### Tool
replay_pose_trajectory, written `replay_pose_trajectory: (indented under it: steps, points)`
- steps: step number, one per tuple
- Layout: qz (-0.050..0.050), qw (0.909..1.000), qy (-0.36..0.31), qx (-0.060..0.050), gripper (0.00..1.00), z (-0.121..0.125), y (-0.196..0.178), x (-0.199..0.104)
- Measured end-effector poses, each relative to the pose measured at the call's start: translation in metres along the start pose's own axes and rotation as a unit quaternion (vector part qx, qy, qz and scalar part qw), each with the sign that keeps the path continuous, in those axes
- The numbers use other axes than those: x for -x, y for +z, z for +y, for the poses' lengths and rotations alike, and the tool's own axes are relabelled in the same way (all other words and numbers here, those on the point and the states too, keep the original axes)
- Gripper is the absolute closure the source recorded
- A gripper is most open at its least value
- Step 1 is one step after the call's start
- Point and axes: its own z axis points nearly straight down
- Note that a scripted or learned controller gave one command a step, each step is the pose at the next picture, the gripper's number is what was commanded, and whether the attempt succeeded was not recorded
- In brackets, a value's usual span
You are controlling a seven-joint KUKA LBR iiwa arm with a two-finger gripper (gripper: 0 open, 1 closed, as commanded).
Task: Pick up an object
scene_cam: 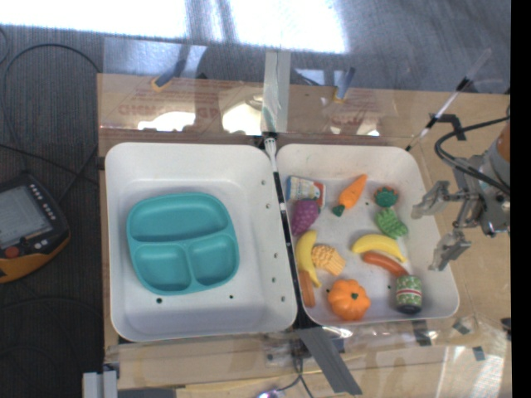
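The right bin (pixel 415 171) holds several toy foods: a carrot (pixel 353 191), purple grapes (pixel 304 215), a corn cob (pixel 328 260), an orange pumpkin (pixel 348 298), a banana (pixel 377 245) lying on a red sausage (pixel 385 263), a green pickle (pixel 390 223) and a small can (pixel 407 293). My gripper (pixel 437 226) hovers at that bin's right rim, right of the banana and the pickle. It is open, its two fingers spread wide, and nothing sits between them.
The left bin (pixel 124 305) carries a teal divided plate (pixel 182 240). A second banana (pixel 308 251) and a small carton (pixel 304 190) lie by the wall between the bins. Cables (pixel 460 148) hang near the arm at the right.
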Motion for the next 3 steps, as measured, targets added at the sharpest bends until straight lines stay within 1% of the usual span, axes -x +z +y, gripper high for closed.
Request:
replay_pose_trajectory:
  steps: [1, 2, 3]
  points:
    - [0.0, 0.9981, 0.062, 0.0, 0.0, -0.004, 0.161, 0.022]
    - [-0.007, 0.9919, 0.127, -0.001, 0.0, 0.046, 0.173, 0.082]
    - [-0.007, 0.9921, 0.125, -0.003, 1.0, 0.047, 0.165, 0.083]
